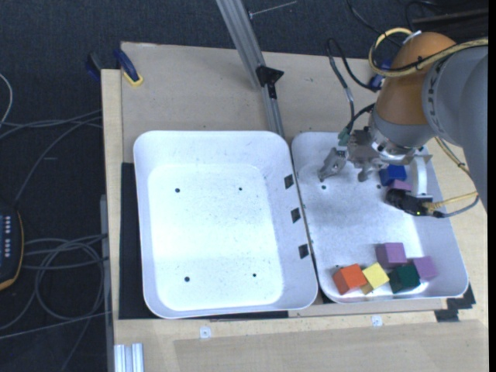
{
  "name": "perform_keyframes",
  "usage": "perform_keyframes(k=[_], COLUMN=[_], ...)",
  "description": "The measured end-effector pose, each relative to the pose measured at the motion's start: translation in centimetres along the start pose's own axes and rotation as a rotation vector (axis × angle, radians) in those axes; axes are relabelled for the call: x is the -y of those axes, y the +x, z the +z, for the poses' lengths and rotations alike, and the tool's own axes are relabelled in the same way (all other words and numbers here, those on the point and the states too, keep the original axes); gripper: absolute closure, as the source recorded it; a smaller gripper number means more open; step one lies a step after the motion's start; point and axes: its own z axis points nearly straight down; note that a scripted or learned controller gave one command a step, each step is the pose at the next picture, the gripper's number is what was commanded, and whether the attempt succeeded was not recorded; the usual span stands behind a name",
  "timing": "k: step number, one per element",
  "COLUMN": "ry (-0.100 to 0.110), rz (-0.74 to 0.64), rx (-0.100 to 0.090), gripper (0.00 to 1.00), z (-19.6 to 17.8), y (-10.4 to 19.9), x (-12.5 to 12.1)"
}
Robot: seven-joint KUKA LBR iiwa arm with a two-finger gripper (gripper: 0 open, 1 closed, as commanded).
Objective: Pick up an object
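The gripper (343,163) stands over the upper part of the right bin (353,223), its two fingers spread apart with nothing between them, the tips close above the bin floor. The objects lie well apart from it in that bin's lower right corner: an orange block (349,277), a yellow block (375,275), a green block (404,278) and two purple blocks (391,253), clustered together.
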Motion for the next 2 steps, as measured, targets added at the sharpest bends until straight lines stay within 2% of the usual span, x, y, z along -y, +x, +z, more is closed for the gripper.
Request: perform_keyframes(k=[1,2], ry=[-0.009,-0.014], rz=[0.000,0.001], rx=[0.000,0.003], gripper=[1.00,1.00], z=[-1.5,-6.7], y=[0.0,-0.9], x=[-0.2,-0.8])
